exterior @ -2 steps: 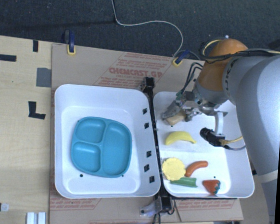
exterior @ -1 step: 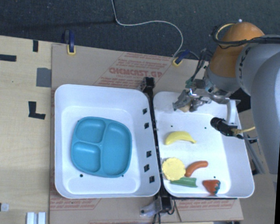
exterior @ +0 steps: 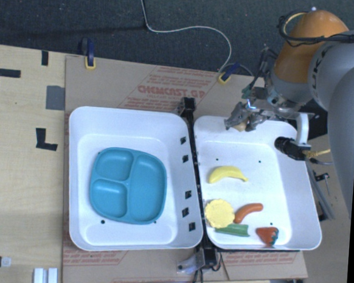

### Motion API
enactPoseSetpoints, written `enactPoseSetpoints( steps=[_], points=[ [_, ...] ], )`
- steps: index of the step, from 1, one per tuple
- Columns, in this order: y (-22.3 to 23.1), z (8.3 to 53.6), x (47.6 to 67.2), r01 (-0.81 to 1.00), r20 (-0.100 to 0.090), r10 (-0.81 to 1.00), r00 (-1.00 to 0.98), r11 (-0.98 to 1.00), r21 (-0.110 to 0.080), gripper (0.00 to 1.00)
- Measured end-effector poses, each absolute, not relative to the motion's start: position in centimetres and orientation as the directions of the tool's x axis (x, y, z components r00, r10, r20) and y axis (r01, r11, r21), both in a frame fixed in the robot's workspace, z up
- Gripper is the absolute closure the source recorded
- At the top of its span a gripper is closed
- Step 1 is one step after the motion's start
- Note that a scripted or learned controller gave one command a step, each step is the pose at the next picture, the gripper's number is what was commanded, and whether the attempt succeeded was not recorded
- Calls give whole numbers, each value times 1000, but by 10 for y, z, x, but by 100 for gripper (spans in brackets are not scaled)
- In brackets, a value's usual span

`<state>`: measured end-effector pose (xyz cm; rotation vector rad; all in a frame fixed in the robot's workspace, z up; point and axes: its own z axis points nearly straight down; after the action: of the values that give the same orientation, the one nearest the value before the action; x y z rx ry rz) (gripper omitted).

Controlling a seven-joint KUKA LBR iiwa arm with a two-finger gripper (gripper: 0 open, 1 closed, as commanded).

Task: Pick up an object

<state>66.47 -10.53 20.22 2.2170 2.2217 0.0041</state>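
The right bin [exterior: 296, 178] holds a yellow banana [exterior: 227, 175], a yellow round piece [exterior: 219, 213], an orange sausage [exterior: 248, 212], a green bean [exterior: 231, 230] and a red pepper [exterior: 267, 235]. My gripper [exterior: 242, 122] hangs over the far left corner of the right bin, well above and behind the banana. Nothing shows between its fingers. The arm's orange band and grey body rise to the upper right.
The left bin [exterior: 80, 136] holds a blue divided plate [exterior: 128, 185]. A black divider with clips [exterior: 188, 169] runs between the bins. A white cable [exterior: 186, 28] loops across the dark backdrop. Blue-and-yellow clamps [exterior: 89, 54] pin the cardboard base.
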Motion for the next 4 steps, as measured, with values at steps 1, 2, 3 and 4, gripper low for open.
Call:
enactPoseSetpoints(
  steps=[1, 2, 3, 4],
  points=[
    [-105, 225, 665, 1000, 0, 1000, -2, 2, 1, 100],
    [-64, 213, 631, 1000, 1, 1000, -3, 3, -4, 100],
    [-23, 211, 588, 1000, 1, 1000, -3, 3, -6, 100],
    [12, 208, 559, 1000, 1, 1000, -4, 4, -5, 100]
  ],
)
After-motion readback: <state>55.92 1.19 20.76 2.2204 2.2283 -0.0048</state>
